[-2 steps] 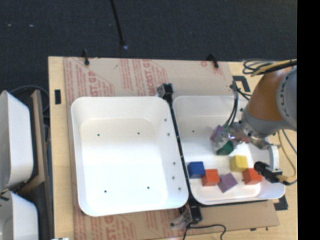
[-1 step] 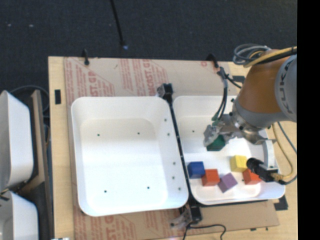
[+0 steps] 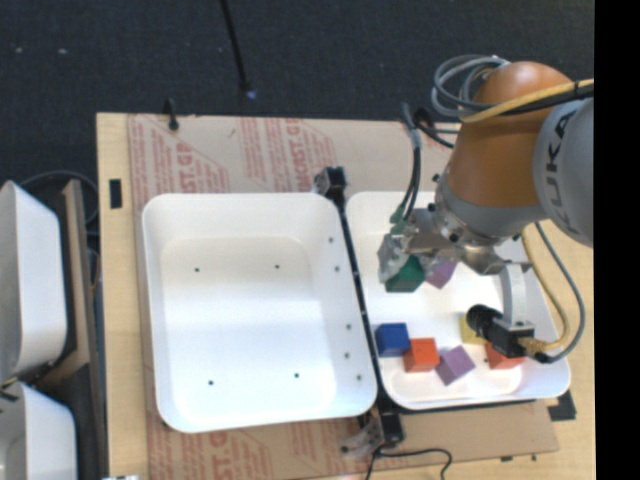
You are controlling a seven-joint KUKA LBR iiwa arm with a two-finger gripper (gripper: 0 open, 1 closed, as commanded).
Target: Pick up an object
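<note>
My gripper (image 3: 398, 258) hangs over the left part of the right bin (image 3: 440, 396), reaching in from the right under the orange-banded wrist. A green block (image 3: 404, 277) sits right at its tip, partly covered by it; whether it is gripped is unclear. A light purple block (image 3: 441, 272) lies just right of the green one, half under the wrist. Toward the bin's front lie a blue block (image 3: 392, 339), an orange block (image 3: 421, 354), a purple block (image 3: 455, 364) and a red block (image 3: 503, 359), the last partly hidden.
The left bin (image 3: 160, 268) stands beside the right one, their rims meeting at a ridge (image 3: 355, 288). Both rest on a cardboard sheet (image 3: 240, 153). Cables loop around the wrist at the right.
</note>
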